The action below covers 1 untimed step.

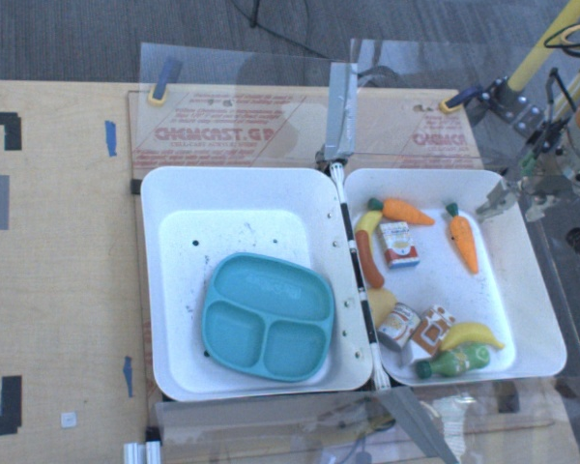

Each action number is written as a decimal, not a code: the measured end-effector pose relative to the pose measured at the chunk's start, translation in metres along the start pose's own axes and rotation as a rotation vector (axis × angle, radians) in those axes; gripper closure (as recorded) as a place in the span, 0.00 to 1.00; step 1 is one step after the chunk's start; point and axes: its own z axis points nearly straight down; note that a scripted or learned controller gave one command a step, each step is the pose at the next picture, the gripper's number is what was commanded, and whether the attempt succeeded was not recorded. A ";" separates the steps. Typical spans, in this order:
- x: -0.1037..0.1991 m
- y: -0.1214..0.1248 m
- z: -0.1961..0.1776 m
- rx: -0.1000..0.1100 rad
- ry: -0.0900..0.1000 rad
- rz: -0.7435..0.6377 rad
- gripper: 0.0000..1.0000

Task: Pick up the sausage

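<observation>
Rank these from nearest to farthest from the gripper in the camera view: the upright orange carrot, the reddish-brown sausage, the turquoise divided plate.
1. The upright orange carrot, in the right bin's upper right part, close to the gripper at that bin's upper right rim.
2. The reddish-brown sausage, along the right bin's left wall.
3. The turquoise divided plate, in the left bin.

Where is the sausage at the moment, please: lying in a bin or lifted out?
Lying in the right bin: the sausage rests flat along its left wall, the tool apart.
</observation>
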 end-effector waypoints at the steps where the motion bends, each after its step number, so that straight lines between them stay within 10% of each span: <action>1: 0.063 0.026 0.112 -0.004 -0.002 -0.058 0.00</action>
